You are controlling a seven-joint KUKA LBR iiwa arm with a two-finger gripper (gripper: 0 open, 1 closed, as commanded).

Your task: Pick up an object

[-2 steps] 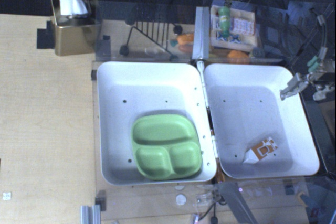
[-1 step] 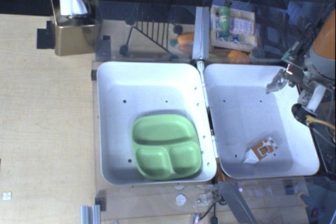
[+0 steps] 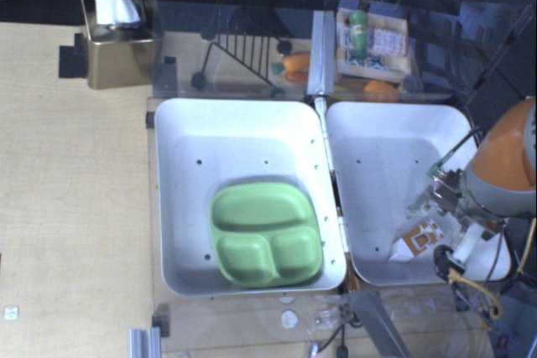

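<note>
Left bin: holds a green divided tray, lying flat, well apart from the arm.
Right bin: small orange-and-white packet near its front right corner.
Gripper: just above-right of the packet, possibly touching it; finger state cannot be told.

A tissue box stands on the wooden bench — behind the bins, a black wire rack.

I'm seeing even overhead light washing both white bins bright; the green tray is casting a soft shadow, and the far floor is sitting dim, slightly soft.
</note>
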